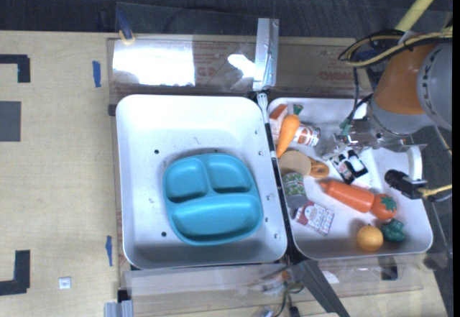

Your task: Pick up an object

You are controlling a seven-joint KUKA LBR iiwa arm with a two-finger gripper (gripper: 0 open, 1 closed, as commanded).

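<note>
My gripper (350,137) hangs over the back middle of the right bin (424,236), reaching in from the right. Just in front of it lies a small black-and-white box (349,165). Left of it are a small carrot (287,132) and a red-and-white can (307,136). A big orange carrot with a green top (353,196) lies across the bin's middle. Nothing shows between the gripper's tips.
The right bin also has a brown bread roll (294,162), a green can (293,187), a red-and-white packet (315,216), an orange fruit (369,237) and a dark green piece (394,231). The left bin (136,129) bears a blue divided plate (212,197).
</note>
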